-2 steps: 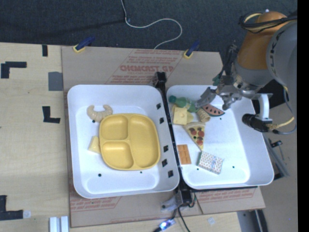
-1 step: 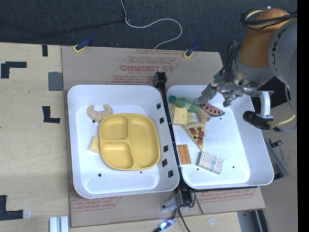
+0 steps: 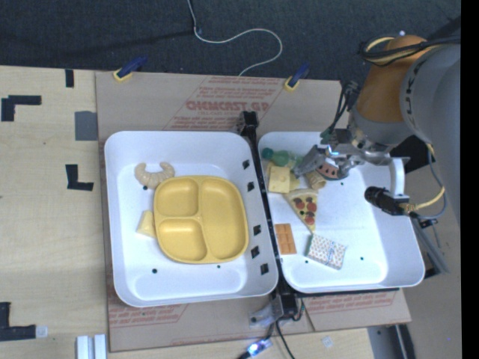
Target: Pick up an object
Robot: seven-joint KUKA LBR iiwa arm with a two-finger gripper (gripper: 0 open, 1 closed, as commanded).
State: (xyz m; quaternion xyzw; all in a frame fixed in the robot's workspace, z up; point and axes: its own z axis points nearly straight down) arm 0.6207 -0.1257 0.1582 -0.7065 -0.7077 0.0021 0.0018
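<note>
Presently, gripper (image 3: 314, 163): low in the right bin (image 3: 389, 264), its fingers' state I cannot tell.
Nearest object: brown toy (image 3: 328, 171), touching the cheese wedge (image 3: 278, 178).
Neighbour: pizza slice (image 3: 305, 205), just beside.
Risk: crowding may cause a nudge or a 2-item catch.

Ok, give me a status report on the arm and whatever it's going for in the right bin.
Tool low over the right bin, back-left area. Nothing seen between its fingers. Cheese wedge and pizza slice lie close beside it; green piece near the bin's back-left corner.
</note>
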